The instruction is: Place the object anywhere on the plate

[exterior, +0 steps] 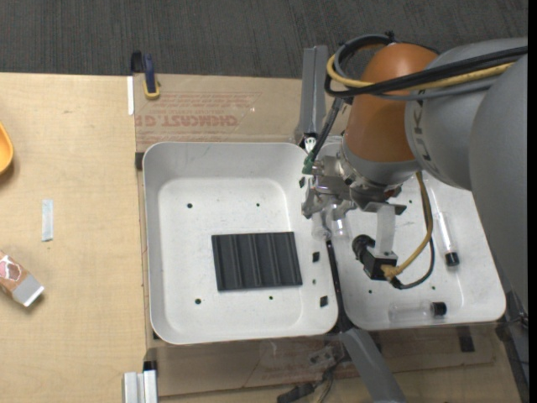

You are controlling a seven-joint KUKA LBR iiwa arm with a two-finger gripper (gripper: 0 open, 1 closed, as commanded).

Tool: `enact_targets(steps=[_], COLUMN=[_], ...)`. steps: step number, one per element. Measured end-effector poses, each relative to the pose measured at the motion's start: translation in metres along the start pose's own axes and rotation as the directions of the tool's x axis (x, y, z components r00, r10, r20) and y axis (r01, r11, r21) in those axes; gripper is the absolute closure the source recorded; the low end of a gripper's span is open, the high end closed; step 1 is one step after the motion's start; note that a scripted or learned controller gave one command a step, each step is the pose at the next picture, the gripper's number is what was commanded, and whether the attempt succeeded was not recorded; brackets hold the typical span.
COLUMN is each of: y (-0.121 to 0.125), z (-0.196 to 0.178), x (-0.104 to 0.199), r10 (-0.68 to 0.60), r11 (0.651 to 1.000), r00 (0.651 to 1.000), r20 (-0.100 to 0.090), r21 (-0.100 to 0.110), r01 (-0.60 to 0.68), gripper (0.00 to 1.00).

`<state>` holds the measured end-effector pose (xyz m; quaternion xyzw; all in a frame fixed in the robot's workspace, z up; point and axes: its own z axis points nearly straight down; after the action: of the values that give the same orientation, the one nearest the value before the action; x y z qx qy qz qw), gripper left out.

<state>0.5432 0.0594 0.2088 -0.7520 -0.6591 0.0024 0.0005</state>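
Gripper (pixel 336 212) hangs apparently over the bins' divide.

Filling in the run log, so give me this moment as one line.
arm: over seam between bins | hand: near left bin right wall, grip unclear | dark ribbed plate: left bin floor, nothing on it | right bin: small dark bits

Left bin (pixel 168 225) open around ribbed plate (pixel 256 260) — arm (pixel 394 124) over divider.

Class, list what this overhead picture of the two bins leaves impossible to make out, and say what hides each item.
1. Gripper: the wrist above blocks its fingers, so any held object is hidden.
2. Right bin: the arm covers its upper part.
3. Orange object: cut off by the left edge.
4. Pen-like item: too small to identify.
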Motion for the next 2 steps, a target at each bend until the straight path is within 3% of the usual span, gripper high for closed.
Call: enact_targets(steps=[1, 2], y=[-0.031, -0.06], z=[0.019, -0.033], x=[0.025, 0.093], r10=[-0.07, -0.205], r11=[0.998, 0.979], r00=[0.998, 0.979], r20=[0.0, 0.0], r21=[0.001, -0.002], r01=[0.07, 0.205], gripper=[1.0, 1.0])
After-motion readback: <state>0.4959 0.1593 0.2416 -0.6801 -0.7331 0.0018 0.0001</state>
